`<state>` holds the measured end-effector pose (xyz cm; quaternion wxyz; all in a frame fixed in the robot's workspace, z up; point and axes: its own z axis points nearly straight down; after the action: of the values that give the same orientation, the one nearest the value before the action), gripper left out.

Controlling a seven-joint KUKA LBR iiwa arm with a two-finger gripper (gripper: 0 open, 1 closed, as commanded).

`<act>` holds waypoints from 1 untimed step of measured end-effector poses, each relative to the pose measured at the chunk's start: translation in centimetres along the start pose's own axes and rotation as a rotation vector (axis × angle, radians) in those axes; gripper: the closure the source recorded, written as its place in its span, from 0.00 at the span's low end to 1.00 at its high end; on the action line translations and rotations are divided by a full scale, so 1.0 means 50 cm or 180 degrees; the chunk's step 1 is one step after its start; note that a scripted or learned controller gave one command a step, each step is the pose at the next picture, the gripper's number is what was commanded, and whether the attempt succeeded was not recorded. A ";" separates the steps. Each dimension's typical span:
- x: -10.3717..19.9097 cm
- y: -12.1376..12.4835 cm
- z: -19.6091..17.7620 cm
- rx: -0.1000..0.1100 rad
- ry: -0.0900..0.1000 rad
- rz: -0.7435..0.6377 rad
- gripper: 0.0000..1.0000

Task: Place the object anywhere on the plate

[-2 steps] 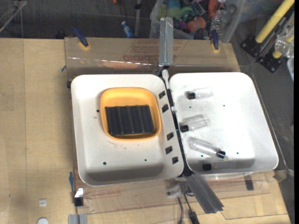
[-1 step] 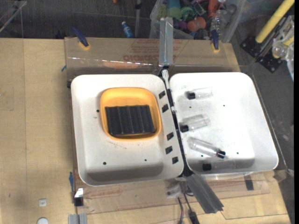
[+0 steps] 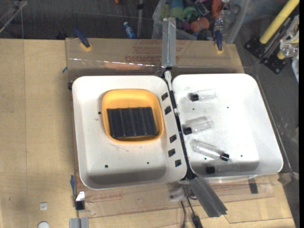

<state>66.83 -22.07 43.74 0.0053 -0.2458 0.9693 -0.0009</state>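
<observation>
The rounded yellow plastic plate [image 3: 132, 99], bearing a dark ribbed insert [image 3: 131, 121], sits in the middle of the left shallow white bin [image 3: 90, 170] on the wooden tabletop [image 3: 33, 127]. Three clear plastic vials with black caps lie apart in the right white bin [image 3: 251, 127], towards its left edge: far vial [image 3: 202, 96], middle vial [image 3: 198, 126], near vial [image 3: 209, 151]. The end effector's state cannot be told.

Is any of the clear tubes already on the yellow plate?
No. All three clear tubes lie in the right bin, while the yellow plate in the left bin holds a dark ribbed block.
</observation>
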 end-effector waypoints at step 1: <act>0.000 0.001 0.036 -0.0014 0.0010 -0.0784 1.00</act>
<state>66.81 -22.05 41.93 0.0032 -0.3631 0.9317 0.0002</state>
